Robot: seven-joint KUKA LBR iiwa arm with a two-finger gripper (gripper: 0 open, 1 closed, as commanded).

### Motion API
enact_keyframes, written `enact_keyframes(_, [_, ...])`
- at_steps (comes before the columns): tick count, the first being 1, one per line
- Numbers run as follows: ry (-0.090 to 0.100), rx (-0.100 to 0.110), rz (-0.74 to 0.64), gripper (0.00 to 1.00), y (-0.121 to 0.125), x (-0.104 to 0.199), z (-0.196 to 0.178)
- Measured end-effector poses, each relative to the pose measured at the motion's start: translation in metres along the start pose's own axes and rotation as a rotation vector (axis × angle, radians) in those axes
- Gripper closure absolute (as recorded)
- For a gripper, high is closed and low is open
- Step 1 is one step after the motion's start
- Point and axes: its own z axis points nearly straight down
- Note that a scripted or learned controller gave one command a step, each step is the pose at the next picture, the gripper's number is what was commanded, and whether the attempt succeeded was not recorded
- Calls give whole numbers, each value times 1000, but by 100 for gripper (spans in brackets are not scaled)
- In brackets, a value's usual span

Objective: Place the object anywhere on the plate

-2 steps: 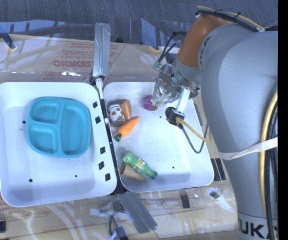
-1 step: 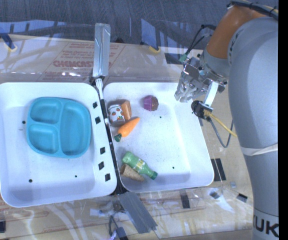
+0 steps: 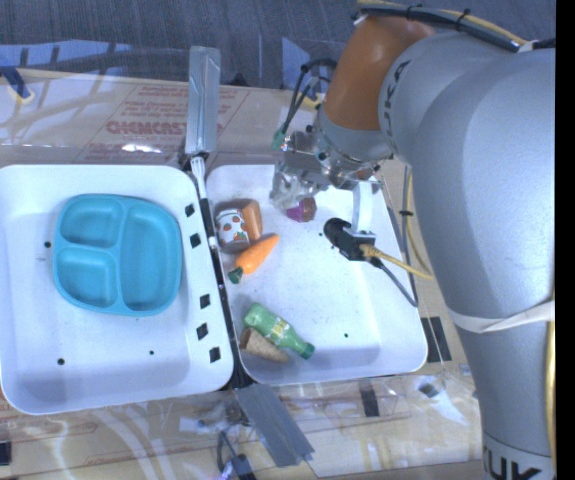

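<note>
Two bins sit side by side on the bench, touching along their inner walls. The left bin (image 3: 17,368) holds a divided plate (image 3: 117,253), lying toward its upper middle. In the right bin (image 3: 387,353), a small can (image 3: 232,228) lies near the dividing wall, with a toy carrot (image 3: 255,256) just below and beside it. Farther toward the near edge, a toy bottle (image 3: 279,331) rests on a wedge-shaped item (image 3: 259,346). The gripper (image 3: 295,190) hangs over the right bin's far side, with a small rounded object (image 3: 302,209) directly under it.
</note>
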Motion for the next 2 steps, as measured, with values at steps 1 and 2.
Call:
enact_keyframes(1, [-1,-3,-73,100,-32,41,-1])
enact_keyframes(2, [-1,-5,237,100,-34,120,-1])
